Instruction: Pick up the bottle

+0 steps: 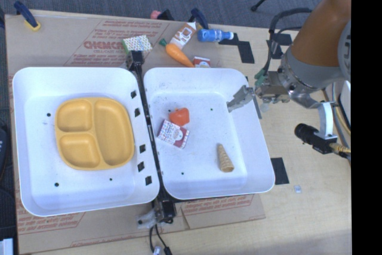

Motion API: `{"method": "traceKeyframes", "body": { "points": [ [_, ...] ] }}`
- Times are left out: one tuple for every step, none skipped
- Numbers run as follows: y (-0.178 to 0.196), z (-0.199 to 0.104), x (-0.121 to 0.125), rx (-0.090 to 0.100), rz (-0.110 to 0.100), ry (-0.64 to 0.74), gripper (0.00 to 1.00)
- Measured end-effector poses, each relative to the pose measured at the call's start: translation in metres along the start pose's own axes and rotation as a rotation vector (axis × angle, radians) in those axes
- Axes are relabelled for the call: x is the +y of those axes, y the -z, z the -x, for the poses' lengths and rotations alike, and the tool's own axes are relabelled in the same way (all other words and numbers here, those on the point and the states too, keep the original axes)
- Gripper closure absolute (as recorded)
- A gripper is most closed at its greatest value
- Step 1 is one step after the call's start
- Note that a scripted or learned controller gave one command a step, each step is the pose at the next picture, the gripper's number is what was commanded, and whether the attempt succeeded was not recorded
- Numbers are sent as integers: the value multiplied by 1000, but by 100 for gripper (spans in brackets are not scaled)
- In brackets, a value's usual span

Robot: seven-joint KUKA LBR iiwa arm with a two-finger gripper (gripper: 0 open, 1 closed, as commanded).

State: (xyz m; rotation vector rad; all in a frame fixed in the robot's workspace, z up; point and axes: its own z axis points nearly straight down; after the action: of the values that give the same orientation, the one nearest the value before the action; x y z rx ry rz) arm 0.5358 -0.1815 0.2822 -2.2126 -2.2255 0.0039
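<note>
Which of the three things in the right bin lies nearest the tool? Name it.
The orange-capped bottle, lying with its red-and-white label toward the bin's middle. The tool hangs at the bin's upper right rim; the cone sits lower.

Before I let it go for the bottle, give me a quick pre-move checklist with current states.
1. Target located: bottle, red cap, white label, lying in the right bin - ok.
2. Gripper over the right bin, near its right wall, apart from the bottle - ok.
3. Finger opening - cannot tell.
4. Space around the bottle: the cone lies apart from it - ok.
5. Bottle orientation: on its side, tilted - ok, needs a top-down grasp.
6. Yellow tray sits in the left bin, out of the path - ok.
</note>
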Motion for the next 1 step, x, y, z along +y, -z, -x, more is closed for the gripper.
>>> {"method": "traceKeyframes", "body": {
  "points": [
    [10, 0, 0, 0, -2, 5, 100]
  ]
}}
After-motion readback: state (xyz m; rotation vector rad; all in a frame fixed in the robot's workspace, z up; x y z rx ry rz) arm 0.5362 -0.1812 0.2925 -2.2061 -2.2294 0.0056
